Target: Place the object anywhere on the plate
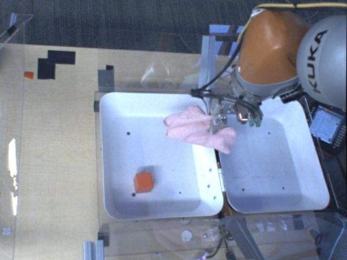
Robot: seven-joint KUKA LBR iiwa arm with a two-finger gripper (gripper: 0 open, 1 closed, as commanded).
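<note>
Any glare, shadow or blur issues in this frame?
Camera view: bright glare streak on the light wooden bench at far left; soft even light in the left white bin, faint shadow beside the small orange cube; floppy pink cloth and gripper slightly soft.

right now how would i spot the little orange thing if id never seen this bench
Start at the left white bin of the two side by side. Look toward its near left corner: the orange block sits there alone on the bin floor. It is small, boxy and bright, unlike the floppy pink cloth draped toward the bins' shared edge.
</note>
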